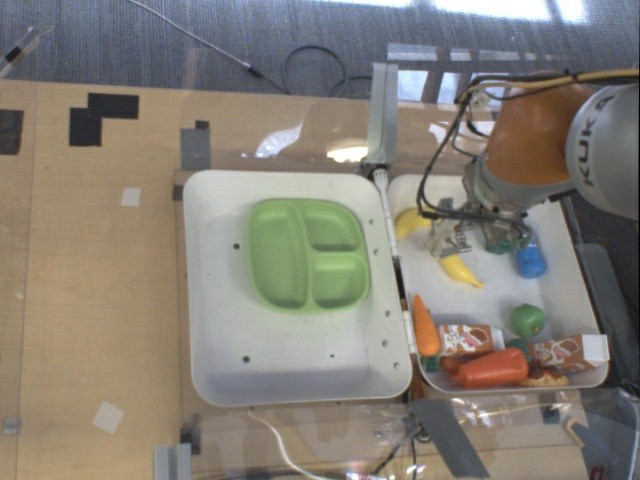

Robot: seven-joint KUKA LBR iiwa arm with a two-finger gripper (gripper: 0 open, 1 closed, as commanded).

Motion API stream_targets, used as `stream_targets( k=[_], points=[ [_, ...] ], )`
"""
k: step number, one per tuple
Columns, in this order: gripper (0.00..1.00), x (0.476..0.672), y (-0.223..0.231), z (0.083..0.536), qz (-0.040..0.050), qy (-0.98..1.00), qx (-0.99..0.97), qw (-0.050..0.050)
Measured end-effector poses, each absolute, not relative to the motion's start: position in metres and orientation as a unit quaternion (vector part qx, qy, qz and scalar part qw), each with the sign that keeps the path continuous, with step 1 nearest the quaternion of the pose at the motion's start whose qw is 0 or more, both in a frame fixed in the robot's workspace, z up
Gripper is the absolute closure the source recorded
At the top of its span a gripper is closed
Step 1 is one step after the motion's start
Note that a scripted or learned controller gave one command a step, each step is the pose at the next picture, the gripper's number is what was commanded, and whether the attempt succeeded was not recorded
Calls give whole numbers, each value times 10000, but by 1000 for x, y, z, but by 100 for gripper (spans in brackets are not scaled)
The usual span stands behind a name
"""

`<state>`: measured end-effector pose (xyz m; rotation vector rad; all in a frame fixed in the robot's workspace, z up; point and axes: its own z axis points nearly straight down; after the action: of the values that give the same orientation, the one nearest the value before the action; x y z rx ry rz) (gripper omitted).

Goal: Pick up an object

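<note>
My gripper (458, 242) hangs low in the right bin (580, 268), near its back left part. A yellow banana-like piece (462, 271) lies just below and in front of the gripper, touching or nearly touching it. A second yellow piece (409, 223) lies to the gripper's left by the bin's wall. A blue object (530, 261) sits to the right of the gripper. Along the front of the bin lie a green apple (527, 319), an orange carrot (426, 328), a red-orange pepper (492, 368) and two printed packets (468, 339).
The left bin (215, 368) bears a green divided plate (307, 254) in its middle. A grey upright post (382, 108) stands behind the divide between the bins. Cables (440, 168) loop from the arm's wrist over the right bin's back.
</note>
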<state>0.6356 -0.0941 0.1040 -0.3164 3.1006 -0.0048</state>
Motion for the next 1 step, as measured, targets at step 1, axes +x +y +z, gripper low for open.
stream_targets(
  k=[1],
  points=[
    [100,656,-144,280,-30,9976,-678,119]
  ],
)
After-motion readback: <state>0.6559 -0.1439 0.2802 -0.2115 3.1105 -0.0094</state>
